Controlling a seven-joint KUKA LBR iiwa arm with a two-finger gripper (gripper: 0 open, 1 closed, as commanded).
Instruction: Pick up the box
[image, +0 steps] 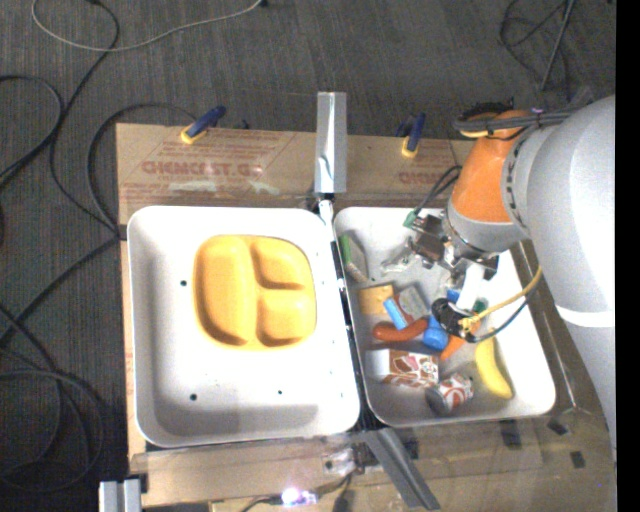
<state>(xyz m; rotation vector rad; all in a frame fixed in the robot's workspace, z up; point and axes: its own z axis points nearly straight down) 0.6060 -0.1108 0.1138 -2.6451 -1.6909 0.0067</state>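
The gripper (447, 290) hangs over the crowded right bin (540, 400); its grasp is unreadable, so it could grab clutter instead of the box (411, 368).

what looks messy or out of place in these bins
Nothing looks spilled or broken. The right bin is cluttered: the red-and-white patterned box, a banana, a can lying on its side and other small items are jumbled at odd angles. The yellow divided tray sits neatly in the left bin.
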